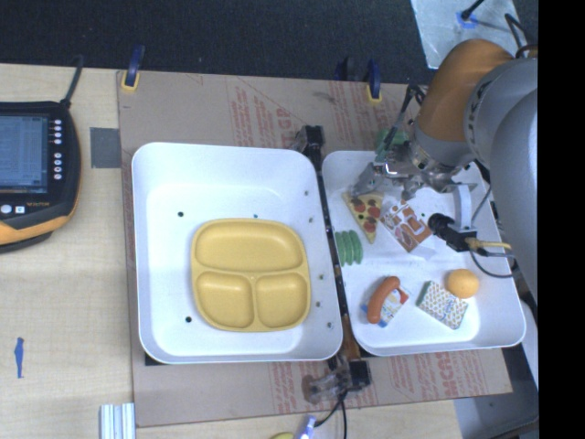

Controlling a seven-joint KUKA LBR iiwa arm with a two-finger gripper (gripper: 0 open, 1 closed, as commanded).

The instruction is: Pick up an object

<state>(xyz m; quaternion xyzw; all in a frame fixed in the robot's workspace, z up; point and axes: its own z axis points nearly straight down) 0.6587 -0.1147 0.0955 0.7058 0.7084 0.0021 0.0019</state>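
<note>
Left bin (160,245): yellow divided tray (249,273).
Right bin (498,332): green piece (348,246), pizza slice (366,213), hot dog (385,300), patterned box (442,305), orange (462,283).
Gripper (395,167): over pizza slice, far left corner; grip state cannot be told.

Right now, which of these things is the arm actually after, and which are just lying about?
For the job:
gripper
pizza slice
green toy
hot dog
orange ball
patterned packet

Lying about:
yellow divided tray
handheld control pad
</note>
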